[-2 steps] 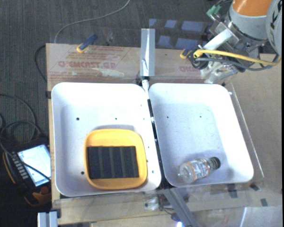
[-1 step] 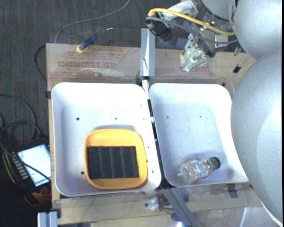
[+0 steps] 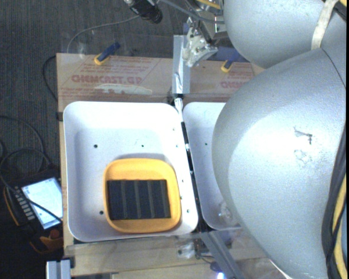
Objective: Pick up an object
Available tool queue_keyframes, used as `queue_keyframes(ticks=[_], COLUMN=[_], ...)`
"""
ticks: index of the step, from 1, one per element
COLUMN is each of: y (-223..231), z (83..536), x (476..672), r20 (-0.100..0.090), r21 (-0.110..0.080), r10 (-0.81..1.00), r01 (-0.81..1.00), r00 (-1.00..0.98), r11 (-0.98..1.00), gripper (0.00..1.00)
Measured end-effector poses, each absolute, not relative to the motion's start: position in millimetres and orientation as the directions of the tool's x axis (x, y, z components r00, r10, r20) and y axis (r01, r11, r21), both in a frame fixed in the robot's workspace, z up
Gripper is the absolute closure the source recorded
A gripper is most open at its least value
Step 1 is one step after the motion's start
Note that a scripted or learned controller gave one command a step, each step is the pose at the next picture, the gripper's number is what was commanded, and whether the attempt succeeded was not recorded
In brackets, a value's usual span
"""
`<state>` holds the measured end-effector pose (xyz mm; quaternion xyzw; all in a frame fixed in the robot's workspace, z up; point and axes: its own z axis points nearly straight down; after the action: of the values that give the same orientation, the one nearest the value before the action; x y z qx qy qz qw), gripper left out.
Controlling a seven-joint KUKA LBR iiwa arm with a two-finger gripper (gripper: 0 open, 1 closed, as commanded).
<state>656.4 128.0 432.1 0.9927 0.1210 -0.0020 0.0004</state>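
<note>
Camera view: grey arm (image 3: 279, 156) over right bin (image 3: 200, 156), finger spread impossible to tell; yellow object (image 3: 142, 195) in left bin (image 3: 84, 132).

Left bin (image 3: 81, 132) white; in it a yellow-orange object (image 3: 142, 195) with dark ribbed panel, perhaps black. Arm (image 3: 279, 156) speckled grey. Board (image 3: 122, 80) tan, red lettering.

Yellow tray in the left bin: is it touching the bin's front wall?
Touching. The camera view shows the yellow tray lying with its near edge against the left bin's front wall, no white floor between them.
</note>
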Motion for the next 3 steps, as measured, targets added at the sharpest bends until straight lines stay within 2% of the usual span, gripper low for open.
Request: queue_keyframes(ticks=[1, 2, 3], y=[76, 17, 33], z=[384, 433, 433], x=[649.5, 635.6, 622.2], r20=[-0.007, -0.006, -0.007], r21=[0.0, 0.003, 0.001], r10=[0.22, 0.302, 0.51], r01=[0.22, 0.302, 0.51], r00=[0.976, 0.953, 0.86], r11=[-0.976, -0.953, -0.86], gripper=[1.0, 1.0, 1.0])
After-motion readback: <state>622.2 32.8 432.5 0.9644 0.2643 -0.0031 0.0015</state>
